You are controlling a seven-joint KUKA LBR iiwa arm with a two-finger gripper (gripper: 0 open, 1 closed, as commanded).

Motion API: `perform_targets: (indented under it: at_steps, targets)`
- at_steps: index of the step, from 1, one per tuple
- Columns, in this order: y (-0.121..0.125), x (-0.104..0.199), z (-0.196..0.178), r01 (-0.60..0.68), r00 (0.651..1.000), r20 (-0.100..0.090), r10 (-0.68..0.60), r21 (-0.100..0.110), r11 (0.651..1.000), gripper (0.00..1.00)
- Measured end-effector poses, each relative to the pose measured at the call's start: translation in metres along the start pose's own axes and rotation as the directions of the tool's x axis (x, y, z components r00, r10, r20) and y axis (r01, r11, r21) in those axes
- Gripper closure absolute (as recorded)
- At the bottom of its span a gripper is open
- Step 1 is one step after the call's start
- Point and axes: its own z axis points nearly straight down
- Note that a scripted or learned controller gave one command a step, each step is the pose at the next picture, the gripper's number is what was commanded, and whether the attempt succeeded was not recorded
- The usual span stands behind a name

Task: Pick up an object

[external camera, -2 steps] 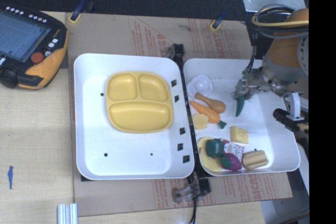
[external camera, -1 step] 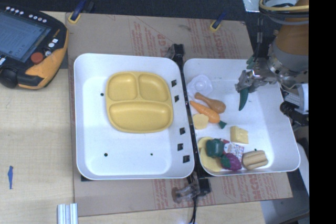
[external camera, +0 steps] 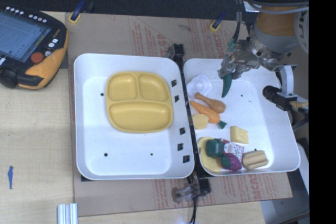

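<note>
Claw: gripper point(external camera: 229, 72) clamped on a slim dark-green pepper point(external camera: 226, 86), hanging tip-down.
Below: right bin point(external camera: 273, 128), smooth white plastic.
Nearby: glossy orange carrot point(external camera: 203, 109).

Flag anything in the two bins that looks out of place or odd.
A dark green object hangs from the gripper above the right bin, clear of its floor. The yellow divided plate sits flat in the left bin.

No text can be read with certainty. The cardboard sheet point(external camera: 131, 39) under the two bins carries faint red printed lettering, at 12 o'clock and at 6 o'clock, but it is too blurred to read. The screen of the control pendant point(external camera: 29, 44), at 9 o'clock, shows lines too small to read.
</note>
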Motion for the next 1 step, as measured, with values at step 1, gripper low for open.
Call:
perform_targets:
  at_steps: [1]
  targets:
    - [-0.0287, 0.0435, 0.0133, -0.002, 1.0, 0.001, 0.002, 0.011, 1.0, 1.0]
